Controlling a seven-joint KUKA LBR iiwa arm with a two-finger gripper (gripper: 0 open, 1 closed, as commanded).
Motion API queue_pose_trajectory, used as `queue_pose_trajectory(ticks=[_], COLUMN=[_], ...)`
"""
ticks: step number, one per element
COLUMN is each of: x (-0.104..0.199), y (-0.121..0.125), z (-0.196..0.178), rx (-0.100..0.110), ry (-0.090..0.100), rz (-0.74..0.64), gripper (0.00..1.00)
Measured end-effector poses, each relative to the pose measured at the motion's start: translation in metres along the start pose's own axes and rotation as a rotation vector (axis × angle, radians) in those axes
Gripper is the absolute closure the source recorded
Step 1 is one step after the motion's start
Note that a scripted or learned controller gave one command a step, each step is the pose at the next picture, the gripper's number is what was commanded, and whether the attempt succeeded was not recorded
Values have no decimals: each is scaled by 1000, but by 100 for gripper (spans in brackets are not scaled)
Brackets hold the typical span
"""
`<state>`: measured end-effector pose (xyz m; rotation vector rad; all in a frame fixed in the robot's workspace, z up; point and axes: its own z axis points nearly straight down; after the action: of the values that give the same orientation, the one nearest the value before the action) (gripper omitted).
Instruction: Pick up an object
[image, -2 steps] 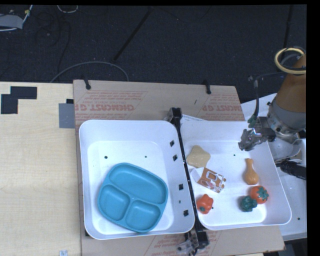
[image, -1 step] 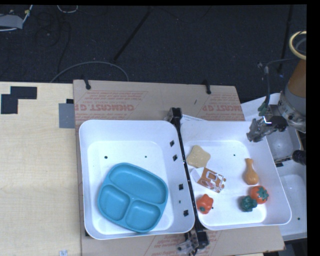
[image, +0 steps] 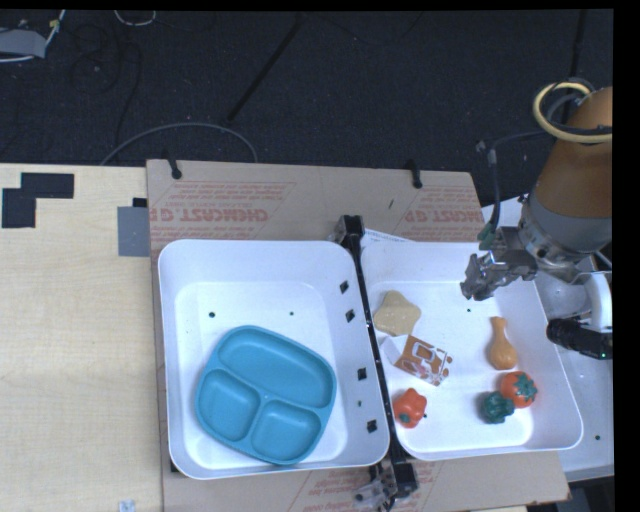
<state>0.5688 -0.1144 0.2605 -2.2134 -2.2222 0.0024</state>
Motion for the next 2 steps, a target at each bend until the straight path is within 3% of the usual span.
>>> queue_pose_trajectory(ticks=[2], x=[107], y=[-29], z=[8], rx=[1], ry=[0], rz=[0], gripper=[100])
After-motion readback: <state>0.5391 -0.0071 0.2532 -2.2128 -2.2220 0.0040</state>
